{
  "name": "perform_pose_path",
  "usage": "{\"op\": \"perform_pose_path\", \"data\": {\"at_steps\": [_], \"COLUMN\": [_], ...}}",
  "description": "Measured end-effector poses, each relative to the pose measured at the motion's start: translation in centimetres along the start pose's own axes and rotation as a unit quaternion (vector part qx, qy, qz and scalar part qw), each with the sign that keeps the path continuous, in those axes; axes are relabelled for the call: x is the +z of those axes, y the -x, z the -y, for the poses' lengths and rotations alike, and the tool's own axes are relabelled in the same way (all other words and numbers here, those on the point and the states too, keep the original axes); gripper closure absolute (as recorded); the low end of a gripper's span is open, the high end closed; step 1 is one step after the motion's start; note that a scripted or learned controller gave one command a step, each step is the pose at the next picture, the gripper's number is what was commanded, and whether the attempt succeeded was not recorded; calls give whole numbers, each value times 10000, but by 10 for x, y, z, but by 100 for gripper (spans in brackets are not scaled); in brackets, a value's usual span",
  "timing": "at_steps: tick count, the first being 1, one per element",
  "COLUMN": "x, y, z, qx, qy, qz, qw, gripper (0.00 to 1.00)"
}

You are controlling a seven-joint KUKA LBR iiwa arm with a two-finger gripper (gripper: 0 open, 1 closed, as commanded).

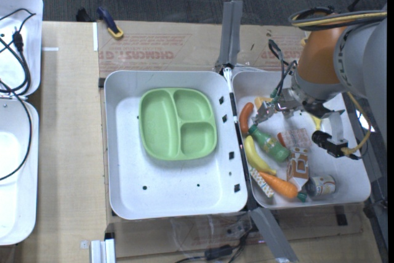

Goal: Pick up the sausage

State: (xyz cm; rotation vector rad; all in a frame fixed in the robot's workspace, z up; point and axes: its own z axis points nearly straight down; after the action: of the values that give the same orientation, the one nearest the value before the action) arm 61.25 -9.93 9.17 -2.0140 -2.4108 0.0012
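Gripper [268,110] jaws' opening unclear, just beside sausage [246,117], nothing visibly held.

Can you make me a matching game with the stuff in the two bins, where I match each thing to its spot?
Things:
1. green plate
2. sausage
3. carrot
4. can

Places:
A. right bin, upper left, beside the gripper
B. right bin, near right corner
C. middle of the left bin
D. right bin, along the near edge, just left of the can

Pairs: 1-C, 2-A, 3-D, 4-B
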Motion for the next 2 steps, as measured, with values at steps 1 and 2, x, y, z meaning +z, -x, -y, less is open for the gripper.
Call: {"op": "perform_pose_path", "data": {"at_steps": [1, 2], "x": [-9, -99], "y": [1, -73], "z": [0, 11], "qx": [16, 1487], "qy": [3, -7], "qz": [3, 4], "qw": [10000, 9889], "gripper": [100, 100]}}
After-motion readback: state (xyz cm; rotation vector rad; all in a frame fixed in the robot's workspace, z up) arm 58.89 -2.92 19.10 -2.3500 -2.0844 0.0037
